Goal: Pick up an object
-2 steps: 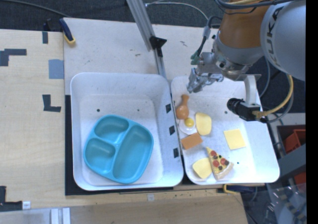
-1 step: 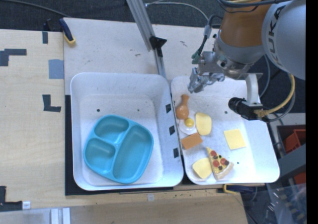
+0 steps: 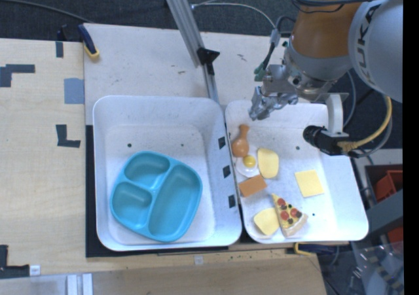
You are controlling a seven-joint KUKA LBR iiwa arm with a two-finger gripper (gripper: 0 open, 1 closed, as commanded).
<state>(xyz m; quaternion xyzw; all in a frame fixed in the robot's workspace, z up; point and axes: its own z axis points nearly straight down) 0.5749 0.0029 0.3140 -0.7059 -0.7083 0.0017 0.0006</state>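
toy food pieces are scattered in the right bin (image 3: 340,222): nearest the camera, a pizza slice (image 3: 290,215) is seen touching a pale yellow piece (image 3: 266,221), with a brown block (image 3: 252,186), a fried egg (image 3: 248,164), a cheese square (image 3: 309,183) and a drumstick (image 3: 241,140) farther back. a blue divided plate (image 3: 157,194) is held in the left bin (image 3: 105,156). beyond, the gripper (image 3: 260,108) is poised over the right bin's far edge; nothing is seen between its fingers, whose spread cannot be told.
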